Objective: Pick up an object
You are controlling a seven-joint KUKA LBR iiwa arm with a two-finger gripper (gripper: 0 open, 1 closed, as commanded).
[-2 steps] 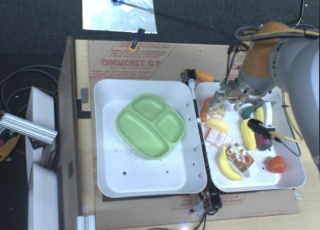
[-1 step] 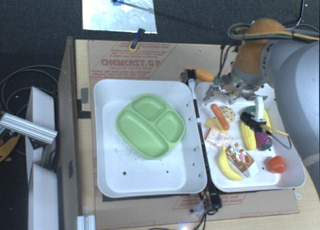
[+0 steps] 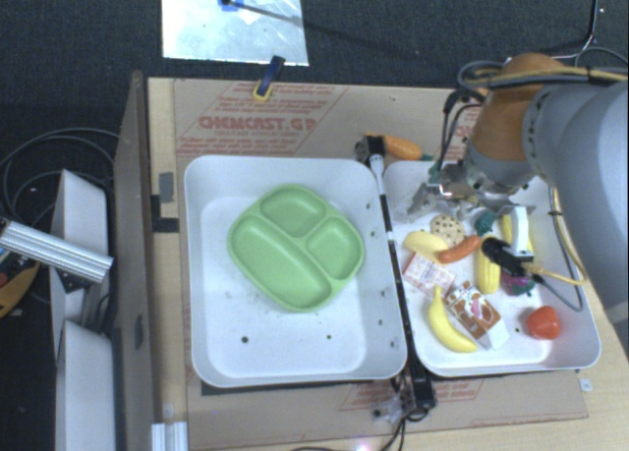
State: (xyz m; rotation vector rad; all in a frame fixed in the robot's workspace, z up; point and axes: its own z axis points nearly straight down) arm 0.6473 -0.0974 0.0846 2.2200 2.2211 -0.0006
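Toy food lay heaped in the right bin [image 3: 575,346]: a yellow banana [image 3: 447,326] near the front wall, a red tomato [image 3: 543,321] toward the front right corner, a carrot-like orange stick [image 3: 459,250], a round cookie [image 3: 446,228], a small printed box [image 3: 473,311] touching the banana, and an upright corn cob [image 3: 487,270]. The claw [image 3: 439,194] hung low over the back of that bin, just behind the cookie; whether it was released or clenched could not be told. A green divided plate [image 3: 295,246] sat alone in the left bin [image 3: 226,341] on the desk [image 3: 324,110].
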